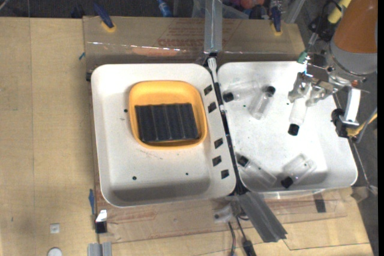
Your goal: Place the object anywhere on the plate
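Over the right bin, the tool grips a clear vial.

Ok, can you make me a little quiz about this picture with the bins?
1. True or false: the yellow plate sits in the view's left bin.
2. What lies on the plate? A: a dark ribbed block. B: a banana. C: a spoon.
3. Fill in the gap: the clear bottles in the other bin have ___ caps.

Key: 1 true; 2 A; 3 black.
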Controlling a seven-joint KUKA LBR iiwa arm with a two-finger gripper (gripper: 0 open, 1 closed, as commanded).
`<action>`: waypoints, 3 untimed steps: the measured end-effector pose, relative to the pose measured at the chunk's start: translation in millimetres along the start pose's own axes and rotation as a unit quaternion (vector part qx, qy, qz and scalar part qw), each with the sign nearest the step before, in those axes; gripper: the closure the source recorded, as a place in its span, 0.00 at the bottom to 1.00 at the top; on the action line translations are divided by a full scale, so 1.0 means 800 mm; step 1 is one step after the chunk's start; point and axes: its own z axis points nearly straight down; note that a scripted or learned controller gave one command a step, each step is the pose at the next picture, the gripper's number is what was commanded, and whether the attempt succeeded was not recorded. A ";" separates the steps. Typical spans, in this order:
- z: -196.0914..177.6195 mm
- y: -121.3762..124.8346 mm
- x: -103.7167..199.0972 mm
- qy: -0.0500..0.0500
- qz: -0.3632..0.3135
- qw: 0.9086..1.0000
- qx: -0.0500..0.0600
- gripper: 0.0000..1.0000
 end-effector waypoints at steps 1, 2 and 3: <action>0.014 0.091 -0.009 -0.002 -0.067 0.998 -0.001 1.00; -0.017 0.086 0.006 -0.002 -0.137 0.991 -0.003 1.00; 0.029 0.088 0.002 -0.001 -0.194 0.981 0.001 1.00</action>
